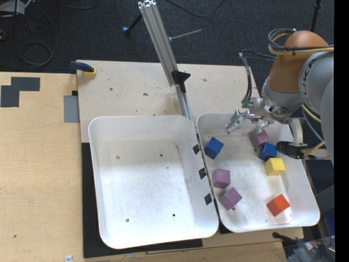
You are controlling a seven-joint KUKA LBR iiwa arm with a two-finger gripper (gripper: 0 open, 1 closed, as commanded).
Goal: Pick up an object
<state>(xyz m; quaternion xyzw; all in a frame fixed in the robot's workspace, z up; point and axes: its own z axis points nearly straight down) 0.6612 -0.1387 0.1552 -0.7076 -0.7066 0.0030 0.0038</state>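
The grey arm with its orange band is seen at three o'clock of the bench, reaching in over the right shallow white plastic bin; the left shallow white plastic bin lies just beside it. The two-finger metal gripper is held low at the right bin's twelve o'clock rim, its fingers spread apart with nothing between them. Seven small cubes are scattered in that bin: a purple cube and a dark blue cube just beside the gripper at its four o'clock, a yellow cube below them, a blue cube at nine o'clock, two purple cubes at seven o'clock, and an orange cube at five o'clock. The nearest purple cube is judged the likeliest target; the fingers are best centred over it and lowered squarely, so that the touching dark blue cube is not caught
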